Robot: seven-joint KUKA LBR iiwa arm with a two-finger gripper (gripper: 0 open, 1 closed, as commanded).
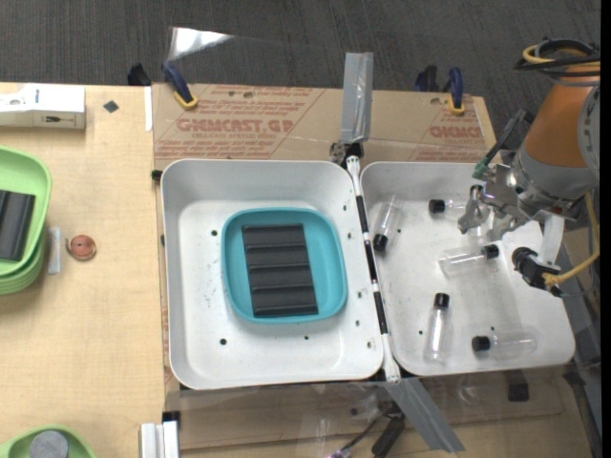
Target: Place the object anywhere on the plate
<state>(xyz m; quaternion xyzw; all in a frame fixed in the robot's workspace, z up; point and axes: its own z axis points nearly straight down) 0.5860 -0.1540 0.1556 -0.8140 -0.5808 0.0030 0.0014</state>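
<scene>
Vials (436, 324) scattered in right bin (409, 346); teal plate (234, 256) in left bin; pincer (474, 213) state unclear.

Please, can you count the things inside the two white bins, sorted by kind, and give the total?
Clear vials with black caps: 5, at, all in the right bin
Teal plate: 1, in the left bin
Black ribbed block: 1, on the plate
Total: 7

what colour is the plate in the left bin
Teal-blue plate, holding a dark ridged insert; camera view.
</scene>
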